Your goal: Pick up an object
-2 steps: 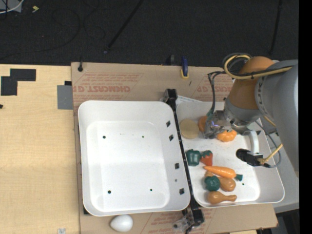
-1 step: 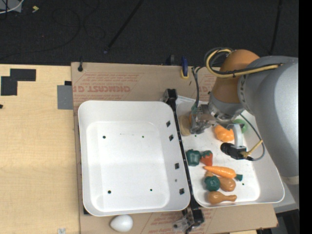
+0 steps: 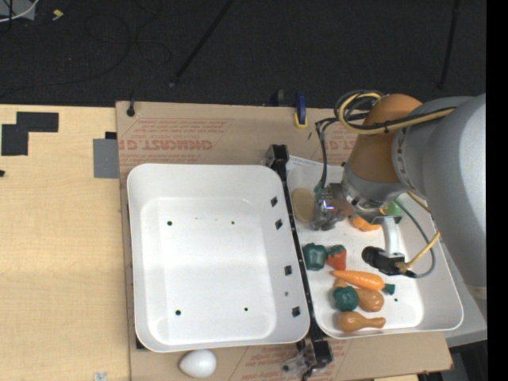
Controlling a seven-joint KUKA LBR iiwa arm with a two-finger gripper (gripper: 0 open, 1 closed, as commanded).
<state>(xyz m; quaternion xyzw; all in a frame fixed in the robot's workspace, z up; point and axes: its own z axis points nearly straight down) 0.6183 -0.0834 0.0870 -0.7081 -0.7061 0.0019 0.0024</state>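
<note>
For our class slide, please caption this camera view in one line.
Robot arm lowers its hand into the right bin of toy vegetables, beside the left bin.

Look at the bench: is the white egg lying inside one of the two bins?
No, the white egg lies on the cardboard outside the left bin.

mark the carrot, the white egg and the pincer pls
carrot (image 3: 359, 279), camera view, middle of its orange body.
white egg (image 3: 198, 363), camera view, centre of its shell, below the left bin.
pincer (image 3: 323, 213), camera view, at its tips.
</note>
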